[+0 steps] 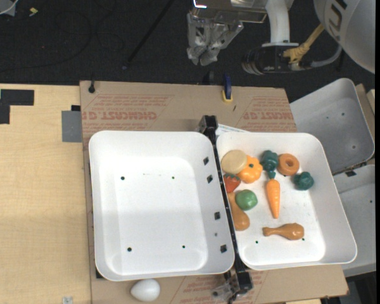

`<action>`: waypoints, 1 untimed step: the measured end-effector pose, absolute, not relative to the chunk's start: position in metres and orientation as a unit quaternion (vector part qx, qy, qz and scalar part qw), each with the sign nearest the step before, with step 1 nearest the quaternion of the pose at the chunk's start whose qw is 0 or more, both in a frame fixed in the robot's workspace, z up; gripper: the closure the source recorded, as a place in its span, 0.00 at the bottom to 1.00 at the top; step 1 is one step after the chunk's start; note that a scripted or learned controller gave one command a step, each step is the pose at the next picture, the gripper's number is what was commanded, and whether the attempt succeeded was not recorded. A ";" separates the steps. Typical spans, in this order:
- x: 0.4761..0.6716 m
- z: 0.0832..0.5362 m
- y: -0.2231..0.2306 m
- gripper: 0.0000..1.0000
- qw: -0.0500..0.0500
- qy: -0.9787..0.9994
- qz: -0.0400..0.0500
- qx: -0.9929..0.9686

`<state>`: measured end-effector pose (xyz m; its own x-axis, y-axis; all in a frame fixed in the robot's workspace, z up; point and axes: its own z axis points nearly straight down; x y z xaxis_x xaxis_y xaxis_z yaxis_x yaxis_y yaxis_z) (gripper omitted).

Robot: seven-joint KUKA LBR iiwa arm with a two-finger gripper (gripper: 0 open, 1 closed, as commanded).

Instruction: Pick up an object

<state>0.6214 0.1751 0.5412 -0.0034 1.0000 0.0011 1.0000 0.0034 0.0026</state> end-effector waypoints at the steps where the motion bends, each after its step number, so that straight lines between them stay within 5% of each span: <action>1: 0.585 0.438 0.154 1.00 -0.004 0.706 -0.007 0.708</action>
